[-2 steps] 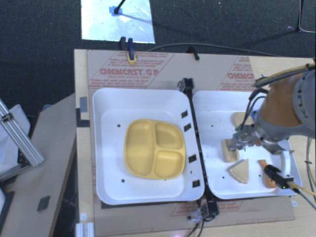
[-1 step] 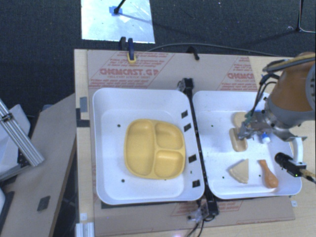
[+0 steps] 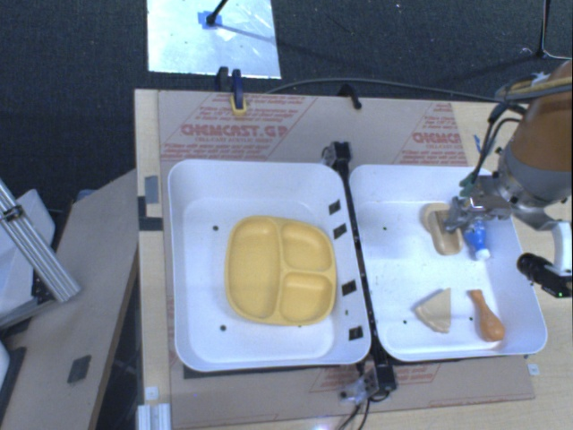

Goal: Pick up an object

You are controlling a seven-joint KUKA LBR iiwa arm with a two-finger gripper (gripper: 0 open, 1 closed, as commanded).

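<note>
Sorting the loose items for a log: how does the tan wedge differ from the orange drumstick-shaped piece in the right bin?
The tan wedge is pale beige and roughly triangular; the orange drumstick-shaped piece is deeper orange and elongated, with a narrow neck and bulbous end. The wedge lies nearer the bin's middle, the drumstick nearer its right wall. Both lie flat, untouched, in the right bin.

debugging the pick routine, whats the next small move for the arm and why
Probably lower straight down a little: the gripper hangs over the right bin, right by the tan piece and the blue item. Nothing visibly held yet.
</note>
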